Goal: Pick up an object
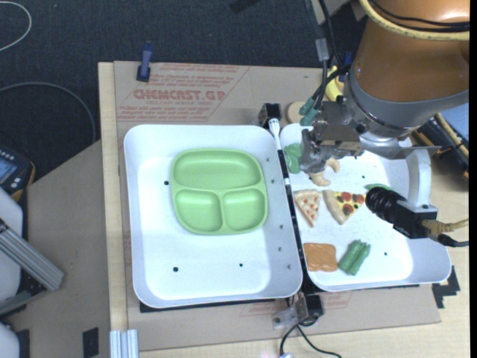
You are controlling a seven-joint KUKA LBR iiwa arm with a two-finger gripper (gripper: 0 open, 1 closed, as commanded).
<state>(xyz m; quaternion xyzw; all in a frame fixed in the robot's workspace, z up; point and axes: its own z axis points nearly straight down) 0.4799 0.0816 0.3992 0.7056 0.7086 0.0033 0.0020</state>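
Dark carpet floor, brown board as the bench top, two white bins on it. Left bin, well left of the jaws: one green divided plate, lying flat, nothing in its compartments. Right bin has all the loose pickable stuff. The gripper is low over that bin's top-left corner, with the grey arm coming in from the right. Small green piece just left of the jaws, against the bin wall. Beige piece directly below the jaws, possibly touching, hard to say. Jaw state: cannot tell from this angle, wrist hardware blocks it. Further below the jaws: pale pizza slice, topped pizza slice beside it. Nearest the bin's front edge: brown toast, green bundle just to its right.
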